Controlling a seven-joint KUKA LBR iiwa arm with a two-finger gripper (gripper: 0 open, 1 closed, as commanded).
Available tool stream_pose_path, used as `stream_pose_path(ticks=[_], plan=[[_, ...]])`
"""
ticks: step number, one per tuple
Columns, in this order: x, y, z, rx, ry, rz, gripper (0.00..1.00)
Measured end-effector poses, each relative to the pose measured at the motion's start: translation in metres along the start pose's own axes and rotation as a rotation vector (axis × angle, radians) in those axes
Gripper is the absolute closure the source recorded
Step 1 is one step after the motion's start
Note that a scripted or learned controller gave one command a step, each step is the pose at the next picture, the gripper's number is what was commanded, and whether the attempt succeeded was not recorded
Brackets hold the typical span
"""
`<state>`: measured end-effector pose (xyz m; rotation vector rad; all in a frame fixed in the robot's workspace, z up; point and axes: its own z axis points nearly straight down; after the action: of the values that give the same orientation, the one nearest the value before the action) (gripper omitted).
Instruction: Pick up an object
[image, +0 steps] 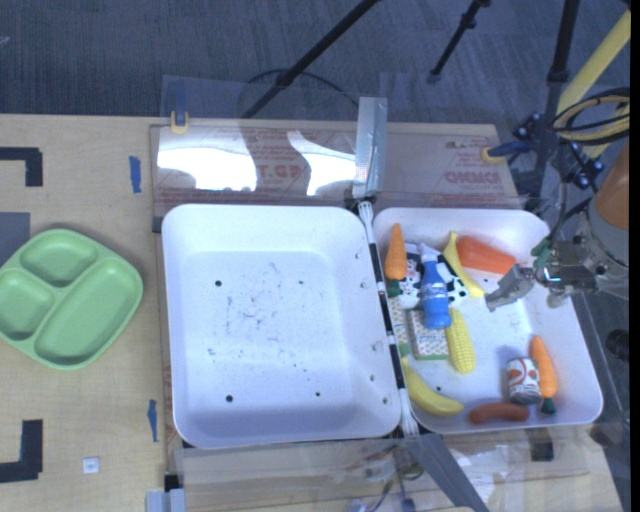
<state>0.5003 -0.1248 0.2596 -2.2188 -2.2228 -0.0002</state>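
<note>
The right bin (575, 330) holds several toy foods. A carrot (396, 250) lies at its upper left, with a blue bottle (436, 302) and a black-and-white cow toy (458, 288) just below. A corn cob (460, 342) and a banana (432, 393) lie lower down. A small can (520, 378), a second carrot (544, 368) and a sausage (498, 411) sit at the front right. An orange-red piece (486, 257) lies near the back. My gripper (505, 285) hovers above the bin's right half, just below that orange-red piece, with nothing seen in it.
The left bin (190, 250) sits beside the right one, with a metal divider (370, 150) behind their joint. A green divided plate (65, 298) rests on the bench at far left. Cables and stand legs (570, 110) crowd the back right.
</note>
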Motion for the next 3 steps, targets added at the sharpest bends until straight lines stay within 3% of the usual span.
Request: stream_pose_path(ticks=[1, 2, 3], plan=[[0.001, 0.054, 0.059, -0.001, -0.001, -0.063, 0.0], [0.021, 0.077, 0.119, 0.0, 0.0, -0.156, 0.0], [0.019, 0.062, 0.164, -0.021, 0.0, -0.307, 0.0]])
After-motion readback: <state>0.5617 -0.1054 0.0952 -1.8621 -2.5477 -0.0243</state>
